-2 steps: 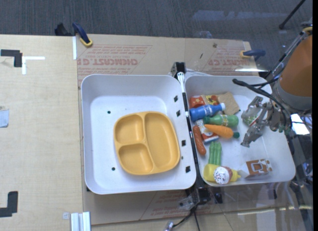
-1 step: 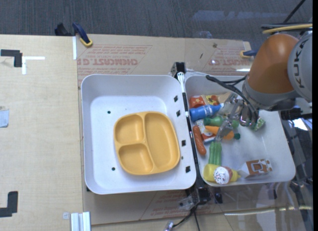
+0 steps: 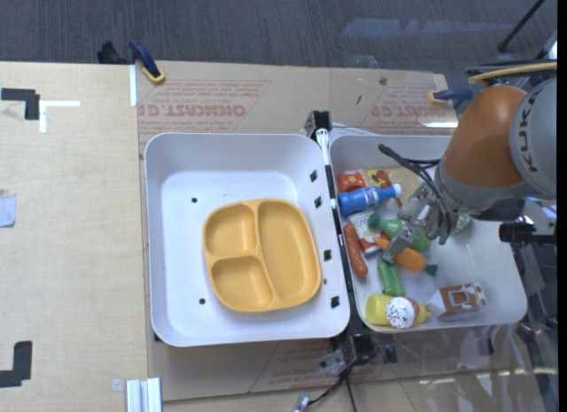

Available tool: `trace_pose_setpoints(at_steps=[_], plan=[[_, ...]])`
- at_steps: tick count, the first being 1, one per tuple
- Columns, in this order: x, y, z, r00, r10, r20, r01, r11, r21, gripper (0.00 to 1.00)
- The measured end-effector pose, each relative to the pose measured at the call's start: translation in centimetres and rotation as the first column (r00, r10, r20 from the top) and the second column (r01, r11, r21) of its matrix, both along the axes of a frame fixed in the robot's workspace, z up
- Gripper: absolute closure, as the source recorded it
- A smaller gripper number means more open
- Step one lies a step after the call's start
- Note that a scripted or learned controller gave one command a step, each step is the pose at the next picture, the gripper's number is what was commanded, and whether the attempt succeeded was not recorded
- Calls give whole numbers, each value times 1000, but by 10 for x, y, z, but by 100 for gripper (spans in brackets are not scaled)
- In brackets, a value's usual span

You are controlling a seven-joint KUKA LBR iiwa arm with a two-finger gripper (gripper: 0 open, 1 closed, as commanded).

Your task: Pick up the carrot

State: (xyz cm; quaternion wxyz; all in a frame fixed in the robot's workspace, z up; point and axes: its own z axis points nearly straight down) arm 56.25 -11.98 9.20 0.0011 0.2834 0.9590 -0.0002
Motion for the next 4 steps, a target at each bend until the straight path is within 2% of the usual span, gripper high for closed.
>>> trace_pose_setpoints(at_steps=[1,2,3,4], plan=[[-38,23,-1,974,228,-1,-228,974,1,0],[-35,23,7,973,230,3,-230,973,-2,100],[-33,23,15,973,231,5,-231,973,-4,100],[-33,23,15,973,231,5,-231,973,-4,0]])
